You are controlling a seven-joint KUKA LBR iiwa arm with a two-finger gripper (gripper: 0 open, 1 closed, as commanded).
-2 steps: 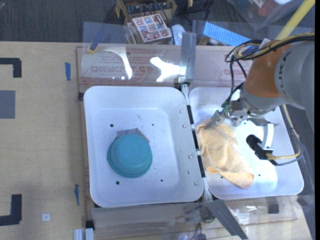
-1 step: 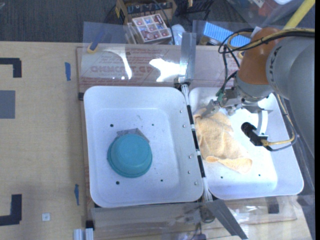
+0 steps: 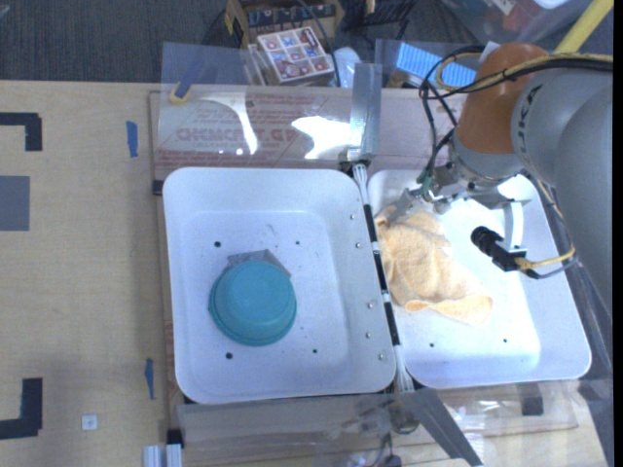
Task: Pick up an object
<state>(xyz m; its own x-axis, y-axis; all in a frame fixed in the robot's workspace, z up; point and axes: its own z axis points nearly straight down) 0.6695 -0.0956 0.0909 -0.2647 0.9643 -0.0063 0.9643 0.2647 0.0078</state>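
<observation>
Camera view: fixed overhead look, at a slant, on both white bins; I read everything below from it.
Left bin (image 3: pixel 195 202): holds a teal bowl (image 3: pixel 253 303), upside down, resting near a small grey scrap (image 3: pixel 255 259) on the floor of the bin.
Right bin (image 3: pixel 545 353): holds a yellow cloth (image 3: pixel 428 266), crumpled, lying against the divider side and spreading toward the middle.
Arm (image 3: pixel 560 134): enters from the right, orange band above the wrist, bent down over the upper part of the right bin.
Gripper (image 3: pixel 424 199): low over the top edge of the yellow cloth, at or just above the fabric; I cannot tell from this angle whether it is parted or closed, nor whether any cloth is caught.
Task's thing: I judge it to be the yellow cloth, since the tool sits over it; the teal bowl lies well apart in the other bin.
Step in hand: I judge this the descent or grasp attempt on the cloth's upper edge, with no lift yet evident.
Next move: I would want a firm pinch on a raised fold, then a straight lift to check that fabric comes up.
</observation>
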